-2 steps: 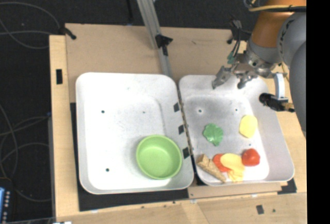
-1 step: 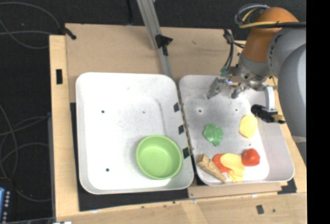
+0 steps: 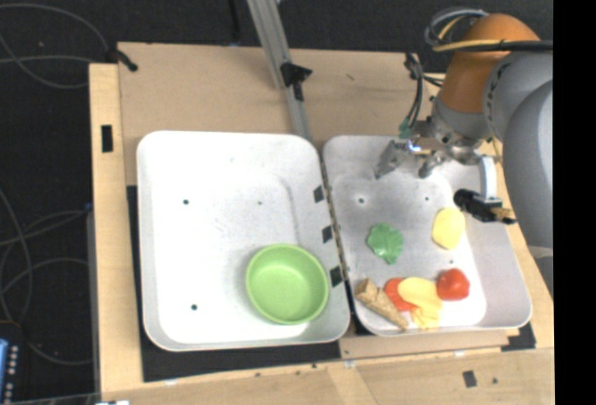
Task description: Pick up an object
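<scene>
1 gripper (image 3: 406,161) open, arm (image 3: 521,133) cut off

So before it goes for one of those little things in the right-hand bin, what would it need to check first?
1. Something to pick within the right bin: ok. A green piece, a yellow piece, a red piece and a cluster at the front edge lie there.
2. Tool free of any object: ok, nothing sits between its fingers.
3. Fingers spread for a grasp: ok, they look apart.
4. Tool lined up over a target: not ok; it hangs near the bin's far end, apart from all the pieces.
5. An isolated target: ok, the green piece lies alone.
6. Green bowl out of the way: ok, it sits in the left bin.
</scene>
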Tool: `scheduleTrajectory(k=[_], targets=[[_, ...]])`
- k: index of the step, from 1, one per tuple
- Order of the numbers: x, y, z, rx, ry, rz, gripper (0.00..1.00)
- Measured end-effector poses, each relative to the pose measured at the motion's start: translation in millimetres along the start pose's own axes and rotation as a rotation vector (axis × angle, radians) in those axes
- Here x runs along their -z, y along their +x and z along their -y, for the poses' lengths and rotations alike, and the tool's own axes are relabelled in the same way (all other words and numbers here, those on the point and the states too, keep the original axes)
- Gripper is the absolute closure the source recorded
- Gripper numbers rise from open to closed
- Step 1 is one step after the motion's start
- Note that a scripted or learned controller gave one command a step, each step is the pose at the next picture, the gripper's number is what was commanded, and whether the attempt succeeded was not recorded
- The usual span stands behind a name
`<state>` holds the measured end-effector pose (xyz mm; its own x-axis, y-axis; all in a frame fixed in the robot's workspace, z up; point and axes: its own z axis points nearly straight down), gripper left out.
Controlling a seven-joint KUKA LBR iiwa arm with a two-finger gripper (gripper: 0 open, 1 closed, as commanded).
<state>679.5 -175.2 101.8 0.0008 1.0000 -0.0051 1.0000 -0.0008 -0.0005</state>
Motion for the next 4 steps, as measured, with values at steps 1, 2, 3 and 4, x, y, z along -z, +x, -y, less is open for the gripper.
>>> scheduleTrajectory(k=[1,2,3,4], targets=[[12.3,-0.9,-1.0,0.003,-0.003,0.003,1.00],[61.7,5.7,-6.7,0.005,-0.008,-0.005,1.00],[113.6,4.4,-8.4,0.007,-0.008,-0.004,1.00],[109.0,54.6,11.9,0.006,0.000,-0.005,1.00]])
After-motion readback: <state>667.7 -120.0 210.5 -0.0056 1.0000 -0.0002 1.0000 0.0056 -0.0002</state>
